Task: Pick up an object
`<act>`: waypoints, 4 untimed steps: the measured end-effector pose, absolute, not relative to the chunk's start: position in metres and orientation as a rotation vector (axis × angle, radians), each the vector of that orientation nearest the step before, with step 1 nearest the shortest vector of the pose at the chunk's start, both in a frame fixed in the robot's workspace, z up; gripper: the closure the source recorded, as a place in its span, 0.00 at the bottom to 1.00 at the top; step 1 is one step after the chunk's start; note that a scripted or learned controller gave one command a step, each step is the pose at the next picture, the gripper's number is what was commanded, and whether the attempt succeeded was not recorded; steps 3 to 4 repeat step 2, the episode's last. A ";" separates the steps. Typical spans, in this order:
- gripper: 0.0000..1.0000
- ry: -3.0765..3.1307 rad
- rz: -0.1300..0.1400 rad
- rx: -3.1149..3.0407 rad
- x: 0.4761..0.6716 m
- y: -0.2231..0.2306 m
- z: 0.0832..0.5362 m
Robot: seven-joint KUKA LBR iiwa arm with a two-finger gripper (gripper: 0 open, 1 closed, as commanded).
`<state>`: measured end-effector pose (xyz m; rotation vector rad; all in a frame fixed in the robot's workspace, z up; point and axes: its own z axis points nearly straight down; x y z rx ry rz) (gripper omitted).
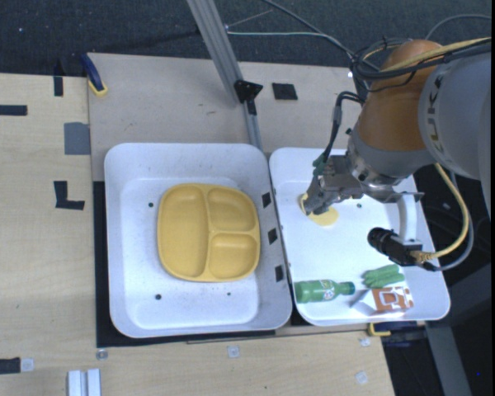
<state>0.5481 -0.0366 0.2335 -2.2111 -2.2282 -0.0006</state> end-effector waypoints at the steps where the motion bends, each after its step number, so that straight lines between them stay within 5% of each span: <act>1: 1.00 -2.227 0.000 -2.214 0.567 0.004 0.232; 2: 1.00 -2.228 0.000 -2.213 0.591 0.053 0.225; 4: 1.00 -2.228 0.000 -2.213 0.591 0.053 0.225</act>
